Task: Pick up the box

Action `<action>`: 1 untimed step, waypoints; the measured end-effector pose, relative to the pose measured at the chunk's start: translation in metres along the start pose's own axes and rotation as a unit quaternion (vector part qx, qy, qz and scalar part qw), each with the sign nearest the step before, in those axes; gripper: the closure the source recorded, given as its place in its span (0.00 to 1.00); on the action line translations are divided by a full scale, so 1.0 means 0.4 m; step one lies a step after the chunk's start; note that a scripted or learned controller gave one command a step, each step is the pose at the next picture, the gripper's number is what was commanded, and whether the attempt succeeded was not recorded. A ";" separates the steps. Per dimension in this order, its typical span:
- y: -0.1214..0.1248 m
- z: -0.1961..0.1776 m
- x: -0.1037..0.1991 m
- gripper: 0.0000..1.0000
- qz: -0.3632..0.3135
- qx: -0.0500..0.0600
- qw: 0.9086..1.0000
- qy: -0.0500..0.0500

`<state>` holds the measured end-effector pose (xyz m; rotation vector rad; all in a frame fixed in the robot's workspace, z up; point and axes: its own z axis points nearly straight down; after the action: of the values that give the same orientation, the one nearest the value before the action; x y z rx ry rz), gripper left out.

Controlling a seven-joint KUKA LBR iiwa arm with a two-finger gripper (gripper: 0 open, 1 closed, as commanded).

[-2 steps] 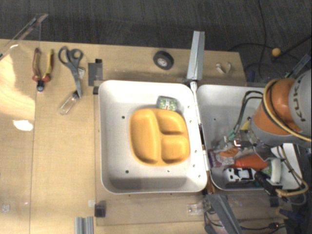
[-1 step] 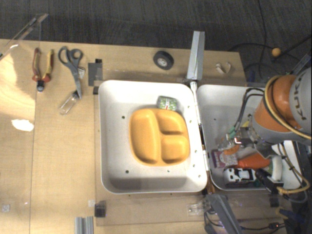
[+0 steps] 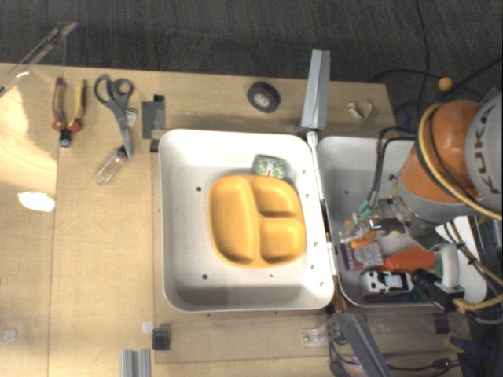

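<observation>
"KUK" lettering on arm (image 3: 464,155); jaws state can't tell, low in right bin (image 3: 346,159) w/ clutter.

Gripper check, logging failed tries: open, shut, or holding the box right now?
Gripper: low over the right bin, state cannot be told.

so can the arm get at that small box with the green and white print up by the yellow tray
Probably yes. The small box lies uncovered in the left bin, though it sits tight against the yellow tray's top edge. The arm hangs over the right bin, so it must cross the divide.
</observation>
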<state>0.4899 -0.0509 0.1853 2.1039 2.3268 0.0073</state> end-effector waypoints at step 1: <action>0.012 -0.087 0.141 1.00 -0.095 0.000 0.996 0.000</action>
<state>0.4890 0.0057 0.2201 1.8734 2.5149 0.0079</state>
